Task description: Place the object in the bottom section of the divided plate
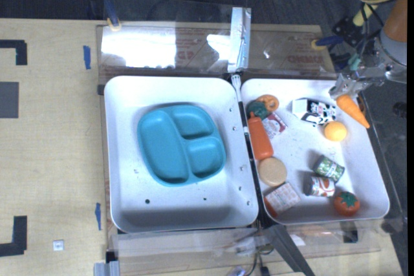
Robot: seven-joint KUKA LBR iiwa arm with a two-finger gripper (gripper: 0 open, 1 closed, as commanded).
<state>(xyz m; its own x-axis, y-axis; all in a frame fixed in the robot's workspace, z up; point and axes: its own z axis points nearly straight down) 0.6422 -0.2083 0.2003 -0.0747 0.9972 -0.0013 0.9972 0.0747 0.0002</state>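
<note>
camera view, looking down on two white bins. the gripper (352, 84) sits at the upper right edge of the right bin (378, 168), at the end of the grey arm (396, 42) with its orange band. directly below the gripper and touching its metal tip lies a toy carrot (354, 108), orange, tapering away toward the bin's right wall. the carrot's thick end appears to sit right at the fingers, but whether it is clamped between them or only lies under them cannot be told, nor how far apart they are.

judging by looks, the carrot is a light, hard plastic toy: stiff, smooth, probably a bit slippery, not fragile. its taper suggests taking hold across the thick end, where a pinch is less likely to squirt it out.

just left of the gripper is a black and white carton (314, 110), and below and slightly left an orange ball (335, 131). well apart to the left, in the left bin (123, 158), rests the blue divided plate (182, 143), with nothing in its sections. the carrot has not reached the plate.
</note>
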